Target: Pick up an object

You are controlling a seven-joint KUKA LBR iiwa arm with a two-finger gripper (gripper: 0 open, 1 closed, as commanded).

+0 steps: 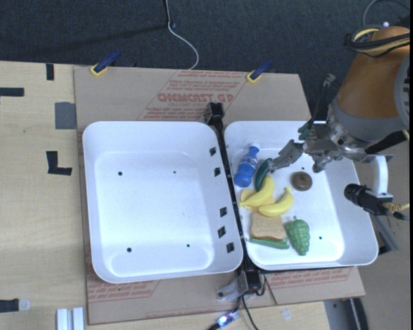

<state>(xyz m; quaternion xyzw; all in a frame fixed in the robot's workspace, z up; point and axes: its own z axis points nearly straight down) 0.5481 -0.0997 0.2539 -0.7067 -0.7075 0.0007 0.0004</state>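
The right bin [330, 249] holds several toy foods. A blue bottle [246, 168] lies by the divider with a dark green piece [263, 173] beside it. Two yellow bananas [259, 195] [282, 204] sit in the middle. A brown kiwi-like ball [301, 180] lies to their right. At the front lie a sandwich [268, 229] and a bumpy green fruit [299, 236]. My gripper [303, 162] hangs open over the bin's back half, just above the brown ball, with nothing between its fingers [285, 159].
The left bin [96, 184] stands beside the right one, with a black clamp strip [221, 170] between them. Both rest on a cardboard sheet [186, 95] on the wooden bench. A black fixture [361, 195] sticks out at the right bin's right rim.
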